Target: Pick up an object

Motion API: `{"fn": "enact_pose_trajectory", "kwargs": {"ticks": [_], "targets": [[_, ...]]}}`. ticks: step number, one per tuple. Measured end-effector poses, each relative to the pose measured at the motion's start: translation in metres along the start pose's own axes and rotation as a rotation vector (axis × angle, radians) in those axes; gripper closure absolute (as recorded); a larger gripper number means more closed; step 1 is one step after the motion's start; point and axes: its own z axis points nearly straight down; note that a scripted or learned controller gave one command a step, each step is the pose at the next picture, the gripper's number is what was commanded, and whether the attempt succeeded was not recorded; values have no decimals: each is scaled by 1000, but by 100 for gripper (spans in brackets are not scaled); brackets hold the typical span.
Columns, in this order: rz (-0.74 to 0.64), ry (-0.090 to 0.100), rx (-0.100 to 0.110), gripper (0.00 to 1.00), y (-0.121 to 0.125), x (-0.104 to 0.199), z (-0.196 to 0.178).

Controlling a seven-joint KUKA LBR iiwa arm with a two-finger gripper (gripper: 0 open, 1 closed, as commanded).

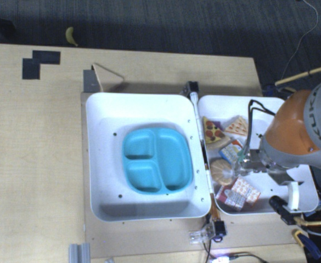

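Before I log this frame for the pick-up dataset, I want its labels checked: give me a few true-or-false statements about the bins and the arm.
1. The light-blue three-compartment plastic tray lies in the left white bin. True.
2. The small food-like items sit in the tray's compartments. False: the slice-shaped pizza toy, the red-and-white wrapped packet and the others lie in the right white bin.
3. The grey arm with the orange band hangs over the right bin. True.
4. The gripper is above the tray. False: it is low among the right bin's items.
5. A small yellow banana-shaped thing lies on the dark floor beyond the bench. True.
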Motion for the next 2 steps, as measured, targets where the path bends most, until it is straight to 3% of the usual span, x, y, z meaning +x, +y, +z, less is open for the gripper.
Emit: {"fn": "enact_pose_trajectory", "kwargs": {"ticks": [1,2], "targets": [[0,0,0,0,0,0,0],[11,-5,6,0,-4,1,19]]}}
